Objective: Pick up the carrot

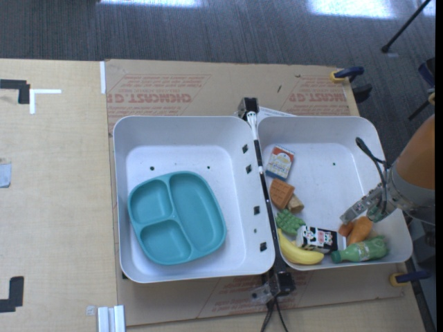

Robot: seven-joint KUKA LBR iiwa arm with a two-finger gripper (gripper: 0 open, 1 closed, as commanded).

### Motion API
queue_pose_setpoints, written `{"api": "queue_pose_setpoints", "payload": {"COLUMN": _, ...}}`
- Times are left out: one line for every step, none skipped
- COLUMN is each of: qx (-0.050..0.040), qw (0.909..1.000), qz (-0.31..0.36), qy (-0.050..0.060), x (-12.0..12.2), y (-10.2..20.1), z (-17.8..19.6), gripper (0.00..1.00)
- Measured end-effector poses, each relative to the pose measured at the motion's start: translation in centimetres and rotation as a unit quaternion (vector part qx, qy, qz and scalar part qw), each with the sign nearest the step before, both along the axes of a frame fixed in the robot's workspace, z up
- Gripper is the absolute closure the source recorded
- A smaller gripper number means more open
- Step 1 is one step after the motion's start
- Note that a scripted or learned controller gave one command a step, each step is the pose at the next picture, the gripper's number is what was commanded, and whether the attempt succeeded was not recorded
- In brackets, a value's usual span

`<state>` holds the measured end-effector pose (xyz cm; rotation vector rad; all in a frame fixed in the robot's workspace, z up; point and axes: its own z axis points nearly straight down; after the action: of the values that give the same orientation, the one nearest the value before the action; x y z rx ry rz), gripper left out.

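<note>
The 1 grey KUKA arm with its orange band point(423, 159) enters from the 3 o'clock edge of the camera view, the orange band high at the frame's edge and the grey wrist section below it. From the wrist the metallic 2-finger gripper point(361, 211) reaches toward 9 o'clock and slightly down, set low over the right bin's 4 o'clock area. A thin black cable point(370, 155) curves off the wrist toward 11 o'clock

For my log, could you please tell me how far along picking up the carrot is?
Done: the gripper has reached the right white bin, right above the small orange carrot. In hand: closing in on it. Left: a visible grasp and the lift; the carrot lies beside the green bottle.
</note>
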<state>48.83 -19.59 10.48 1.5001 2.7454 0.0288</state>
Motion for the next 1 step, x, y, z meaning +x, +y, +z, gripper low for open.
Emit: {"api": "queue_pose_setpoints", "payload": {"qx": -0.0044, "qw": 0.9926, "qz": -0.121, "qy": 0.01, "x": 4.48, "y": 6.53, "z": 2.11, "gripper": 1.0}}
